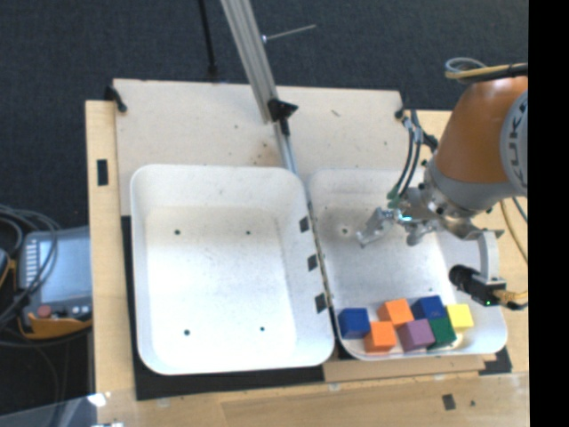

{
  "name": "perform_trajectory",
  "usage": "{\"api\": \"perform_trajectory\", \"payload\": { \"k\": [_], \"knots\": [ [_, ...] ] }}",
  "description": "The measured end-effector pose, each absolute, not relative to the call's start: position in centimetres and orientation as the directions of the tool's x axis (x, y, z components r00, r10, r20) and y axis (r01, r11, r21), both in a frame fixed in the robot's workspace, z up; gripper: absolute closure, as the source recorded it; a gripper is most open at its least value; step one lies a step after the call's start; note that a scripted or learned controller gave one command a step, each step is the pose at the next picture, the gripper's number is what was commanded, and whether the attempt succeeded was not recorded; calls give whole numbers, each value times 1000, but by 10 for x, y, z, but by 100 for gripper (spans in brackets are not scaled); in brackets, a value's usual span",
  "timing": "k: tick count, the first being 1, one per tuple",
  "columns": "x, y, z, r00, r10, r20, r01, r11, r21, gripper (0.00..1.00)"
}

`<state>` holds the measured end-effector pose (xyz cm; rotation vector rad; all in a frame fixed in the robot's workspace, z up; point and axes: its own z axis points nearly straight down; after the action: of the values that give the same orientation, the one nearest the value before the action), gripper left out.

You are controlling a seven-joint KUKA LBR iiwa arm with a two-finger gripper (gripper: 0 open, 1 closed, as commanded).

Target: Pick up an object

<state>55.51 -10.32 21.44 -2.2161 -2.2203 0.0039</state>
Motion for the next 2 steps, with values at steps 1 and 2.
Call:
{"api": "perform_trajectory", "payload": {
  "k": [1,2],
  "knots": [
    [556,-104,217,1,1000,0,1000,-1,1,0],
    [562,-113,163,3,1000,-1,1000,-3,-4,0]
  ]
}}
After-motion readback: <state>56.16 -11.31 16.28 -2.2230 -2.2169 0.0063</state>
